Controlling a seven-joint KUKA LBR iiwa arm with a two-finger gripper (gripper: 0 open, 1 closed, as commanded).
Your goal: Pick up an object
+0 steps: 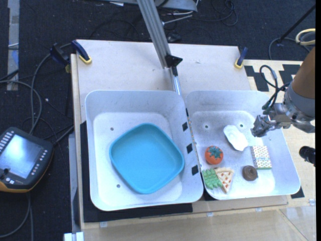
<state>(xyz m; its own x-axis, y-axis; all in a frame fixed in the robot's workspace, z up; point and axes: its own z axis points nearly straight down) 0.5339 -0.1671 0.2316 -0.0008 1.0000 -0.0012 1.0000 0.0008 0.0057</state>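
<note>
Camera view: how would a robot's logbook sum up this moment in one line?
gripper: above right bin, near white object | fingers: cannot tell | tomato toy, pizza slice, brown piece: lying in bin | left bin: blue tray

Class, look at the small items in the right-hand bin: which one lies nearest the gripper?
The white lump, lying just left of the gripper; the others sit farther toward the bin's front.

Black cables and a handheld pendant left of the bench.
</note>
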